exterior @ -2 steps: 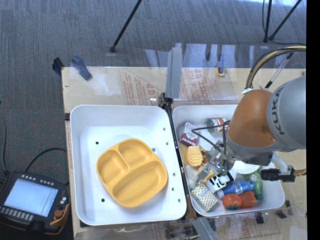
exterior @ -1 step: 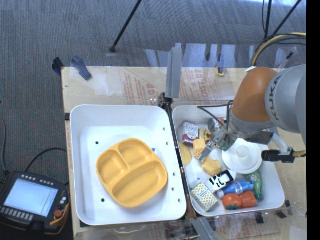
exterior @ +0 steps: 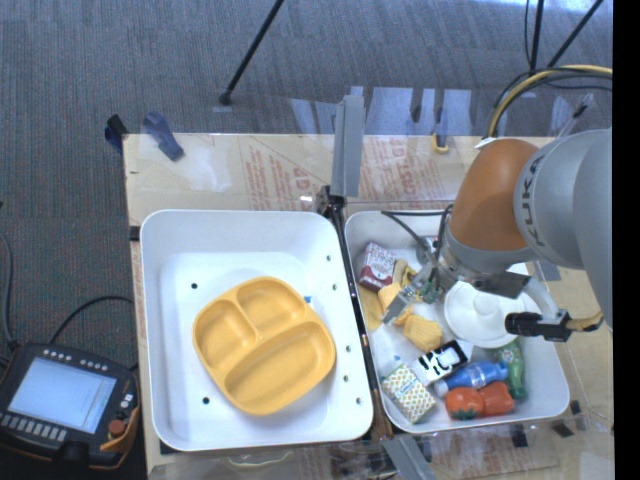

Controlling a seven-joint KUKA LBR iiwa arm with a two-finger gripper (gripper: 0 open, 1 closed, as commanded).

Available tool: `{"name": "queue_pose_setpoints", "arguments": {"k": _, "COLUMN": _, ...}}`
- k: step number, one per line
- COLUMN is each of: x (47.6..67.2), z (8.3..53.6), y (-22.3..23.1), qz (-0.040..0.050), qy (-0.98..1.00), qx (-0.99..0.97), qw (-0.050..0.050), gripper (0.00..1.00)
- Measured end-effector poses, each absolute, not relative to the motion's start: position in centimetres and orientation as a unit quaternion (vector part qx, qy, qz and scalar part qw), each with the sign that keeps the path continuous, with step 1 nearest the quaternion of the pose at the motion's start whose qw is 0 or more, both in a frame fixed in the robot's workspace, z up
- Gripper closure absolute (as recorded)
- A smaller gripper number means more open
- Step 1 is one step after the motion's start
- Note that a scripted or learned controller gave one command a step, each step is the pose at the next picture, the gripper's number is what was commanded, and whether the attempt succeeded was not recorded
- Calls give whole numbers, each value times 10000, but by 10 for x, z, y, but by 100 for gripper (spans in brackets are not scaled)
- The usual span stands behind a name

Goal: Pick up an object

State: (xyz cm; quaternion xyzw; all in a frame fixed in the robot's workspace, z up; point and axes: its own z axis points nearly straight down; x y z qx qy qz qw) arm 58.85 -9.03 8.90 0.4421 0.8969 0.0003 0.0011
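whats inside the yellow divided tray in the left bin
Nothing visible: the yellow plastic divided tray shows three bare compartments as it lies in the left white bin. Whatever is beneath the tray is covered.

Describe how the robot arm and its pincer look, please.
The arm is thick and rounded, grey, with a glossy orange band above the wrist. Dark lettering runs along the grey shell. Yellow and black cables loop behind it. The pincer is small, dark metal, with thin wires near it.

floor: grey carpet [exterior: 100, 48] | bench: wooden [exterior: 250, 168] | tripod legs [exterior: 255, 43]
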Motion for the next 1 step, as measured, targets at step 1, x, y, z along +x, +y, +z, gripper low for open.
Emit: {"name": "queue_pose_setpoints", "arguments": {"k": 1, "x": 590, "z": 100, "y": -90, "qz": 2, "qy": 8980, "qx": 4400, "qw": 29, "gripper": 100}}
